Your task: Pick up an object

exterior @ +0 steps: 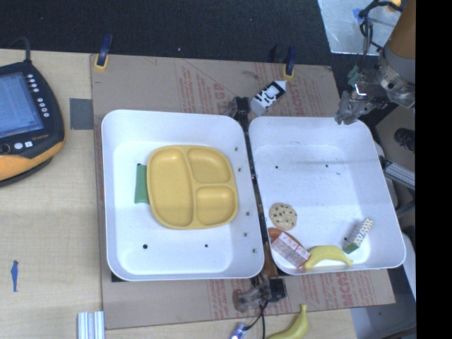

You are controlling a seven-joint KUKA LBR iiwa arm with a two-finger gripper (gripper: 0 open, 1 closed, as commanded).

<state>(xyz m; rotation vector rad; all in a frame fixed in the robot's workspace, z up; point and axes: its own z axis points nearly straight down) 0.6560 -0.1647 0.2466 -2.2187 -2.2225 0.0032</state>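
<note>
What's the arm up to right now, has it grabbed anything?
Gripper above right bin's far corner, nothing seen in it. Banana, cookie lie at near edge, untouched. Nothing in the way.

Arm (pixel 399 44) seen at top right corner, mostly cut off by frame edge. Upper part w/ orange-tan curved housing, smooth, rounded. Below that a grey metal wrist section, lighter grey highlights, looks machined, w/ small blocky fittings. Blue cable (pixel 365 20) loops near the wrist, plus a thin black cable running diagonally up toward the frame corner; small yellow/orange bit at cable end by the housing. Gripper (pixel 347 113) is dull grey metal, compact, narrow fingers pointing down-left; some small white/light spots on the body, maybe screws or connectors, too small to tell. No readable markings.
</note>
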